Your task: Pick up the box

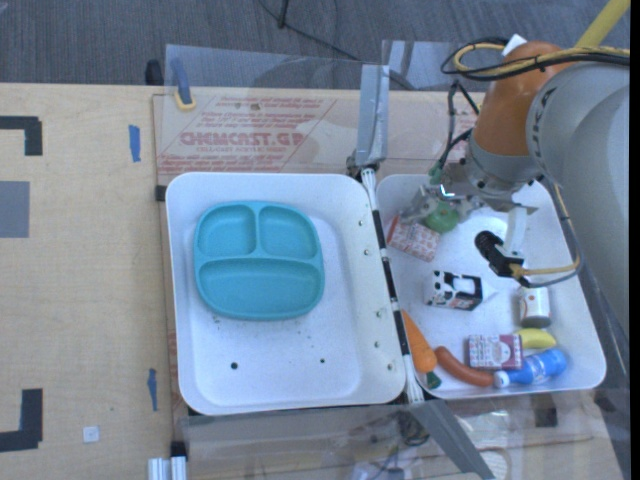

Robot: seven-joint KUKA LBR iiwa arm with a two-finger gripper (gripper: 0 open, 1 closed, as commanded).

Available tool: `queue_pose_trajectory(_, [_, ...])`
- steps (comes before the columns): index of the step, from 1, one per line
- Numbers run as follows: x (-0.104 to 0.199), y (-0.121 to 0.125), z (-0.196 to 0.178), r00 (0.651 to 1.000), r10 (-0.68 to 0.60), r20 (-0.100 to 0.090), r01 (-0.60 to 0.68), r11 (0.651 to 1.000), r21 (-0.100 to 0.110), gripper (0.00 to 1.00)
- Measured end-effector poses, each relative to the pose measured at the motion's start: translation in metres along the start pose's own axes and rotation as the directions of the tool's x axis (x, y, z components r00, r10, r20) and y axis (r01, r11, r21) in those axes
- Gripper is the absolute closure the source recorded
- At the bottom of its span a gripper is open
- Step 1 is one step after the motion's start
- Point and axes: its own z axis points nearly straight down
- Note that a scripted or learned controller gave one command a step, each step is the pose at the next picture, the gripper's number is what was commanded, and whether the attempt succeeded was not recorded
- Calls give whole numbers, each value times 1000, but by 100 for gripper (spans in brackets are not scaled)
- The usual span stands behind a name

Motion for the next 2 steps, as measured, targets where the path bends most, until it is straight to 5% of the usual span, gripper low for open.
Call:
queue_pose_trajectory(1, [1,3,-12,1000,-3,0,3,1000,-6,100])
queue_pose_trajectory(2, [2,3,-12,1000,-3,1,3,1000,-5,0])
